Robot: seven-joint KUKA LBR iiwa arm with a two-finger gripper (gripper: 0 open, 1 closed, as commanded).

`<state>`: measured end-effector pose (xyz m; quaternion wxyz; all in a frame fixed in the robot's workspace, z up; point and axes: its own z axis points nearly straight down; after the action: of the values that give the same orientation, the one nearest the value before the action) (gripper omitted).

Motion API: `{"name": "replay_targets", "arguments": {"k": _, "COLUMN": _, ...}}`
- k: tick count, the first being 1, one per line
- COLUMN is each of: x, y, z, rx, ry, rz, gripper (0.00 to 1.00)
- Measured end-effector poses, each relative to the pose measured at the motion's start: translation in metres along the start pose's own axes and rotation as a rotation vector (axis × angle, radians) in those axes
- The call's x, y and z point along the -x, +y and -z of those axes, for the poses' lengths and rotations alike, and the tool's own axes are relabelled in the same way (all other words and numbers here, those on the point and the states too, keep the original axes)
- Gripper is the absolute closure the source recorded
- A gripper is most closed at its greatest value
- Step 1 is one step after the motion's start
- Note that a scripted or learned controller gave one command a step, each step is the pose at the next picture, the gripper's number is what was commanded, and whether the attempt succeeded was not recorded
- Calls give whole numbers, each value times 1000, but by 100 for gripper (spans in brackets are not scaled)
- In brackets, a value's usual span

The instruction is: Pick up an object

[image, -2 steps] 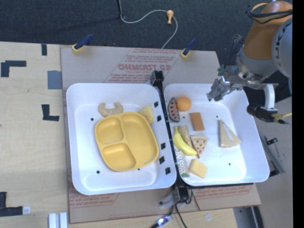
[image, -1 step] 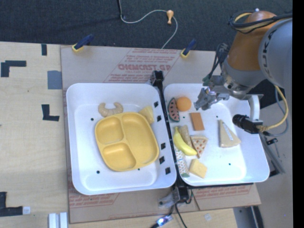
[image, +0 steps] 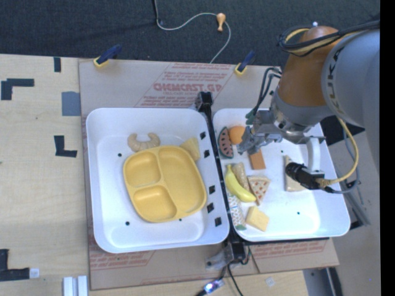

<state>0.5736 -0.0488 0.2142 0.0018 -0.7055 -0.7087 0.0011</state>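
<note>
My gripper point(image: 252, 142) hangs over the back left part of the right bin point(image: 321, 222), just above an orange-brown block point(image: 257, 160). Close beside it lie a watermelon slice point(image: 224, 143) and an orange fruit point(image: 236, 134). A banana point(image: 237, 187), a waffle wedge point(image: 259, 188), a yellow cheese cube point(image: 257, 218) and a pale sandwich piece point(image: 292, 176) lie in the same bin. The arm's grey body and orange band point(image: 305, 73) cover the bin's back right.
The left bin point(image: 102, 165) holds a yellow divided plate point(image: 163, 182), a beige curved pastry point(image: 143, 142) and a yellow wedge point(image: 191, 147). A black cable point(image: 321, 182) loops over the right bin. Black clips line the divider between the bins.
</note>
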Motion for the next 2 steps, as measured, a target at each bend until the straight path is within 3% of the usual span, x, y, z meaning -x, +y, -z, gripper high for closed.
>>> {"name": "replay_targets", "arguments": {"k": 1, "x": -56, "y": -14, "z": 15, "rx": 2, "ry": 1, "rz": 3, "gripper": 100}}
{"name": "replay_targets", "arguments": {"k": 2, "x": -89, "y": -25, "z": -1, "rx": 0, "ry": -1, "rz": 0, "gripper": 100}}
